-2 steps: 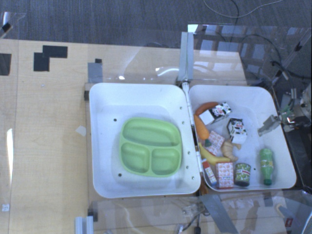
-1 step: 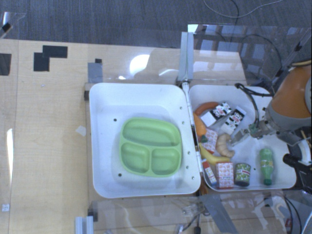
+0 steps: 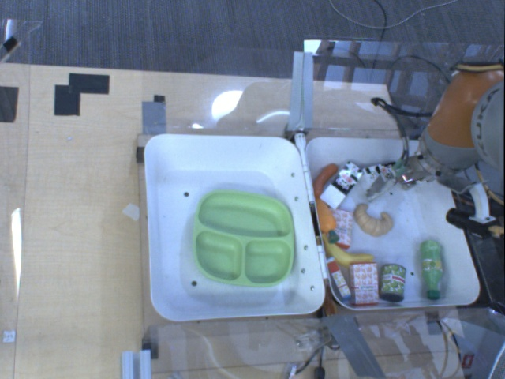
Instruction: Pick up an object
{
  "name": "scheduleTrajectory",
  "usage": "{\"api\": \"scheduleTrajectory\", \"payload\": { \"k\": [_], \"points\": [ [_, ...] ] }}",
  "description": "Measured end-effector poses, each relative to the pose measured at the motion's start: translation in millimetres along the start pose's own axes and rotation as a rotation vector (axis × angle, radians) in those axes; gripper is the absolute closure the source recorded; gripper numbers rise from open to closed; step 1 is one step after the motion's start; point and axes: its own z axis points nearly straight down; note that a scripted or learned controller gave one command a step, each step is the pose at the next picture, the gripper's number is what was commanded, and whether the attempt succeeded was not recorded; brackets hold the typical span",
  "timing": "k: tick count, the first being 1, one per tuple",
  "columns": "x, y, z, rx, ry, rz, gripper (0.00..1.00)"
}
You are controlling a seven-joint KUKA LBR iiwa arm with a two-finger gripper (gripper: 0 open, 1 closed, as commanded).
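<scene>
Looking down on a pale wooden bench (image 3: 79, 212) carrying two shallow white bins side by side, with dark carpet running along the far edge and a loose cable curling over it.

Lying in the right bin (image 3: 446, 219), a little left of its middle: a croissant (image 3: 373, 221), tan and glossy, bent into a short crescent. Long axis running roughly left to right across the view, dipping a little toward the right end. Resting on bare white floor, apart from its neighbours, so probably the easiest thing to go for.

Hovering just beyond it, toward the far wall of the bin and slightly to the right: the gripper (image 3: 384, 181), reaching in from the right on the grey arm with the orange band (image 3: 461, 109). Carrying nothing visible; how far open, impossible to tell among the glinting metal. Judging the coming move as a short drop toward the near side and a touch left, closing across the croissant's narrow width rather than along its length.

Crowding the left wall of that bin: an orange carrot-like piece (image 3: 323, 178), a black-and-white packet (image 3: 346, 178), a banana (image 3: 347, 253). Lining the near wall: a red box (image 3: 364, 283), a dark can (image 3: 393, 283), a green bottle (image 3: 431, 268).

Sitting in the left bin (image 3: 162, 212): a green divided plate (image 3: 243, 238).
</scene>
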Motion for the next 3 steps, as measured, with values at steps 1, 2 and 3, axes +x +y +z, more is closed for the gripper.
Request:
{"api": "scheduleTrajectory", "payload": {
  "k": [1,2,3],
  "points": [
    [0.7,4.0,-10.8,-0.007,-0.002,-0.006,1.0],
    [0.8,6.5,-20.6,-0.011,-0.005,-0.011,1.0],
    [2.4,3.0,-17.6,0.003,0.005,-0.01,0.0]
  ]
}}
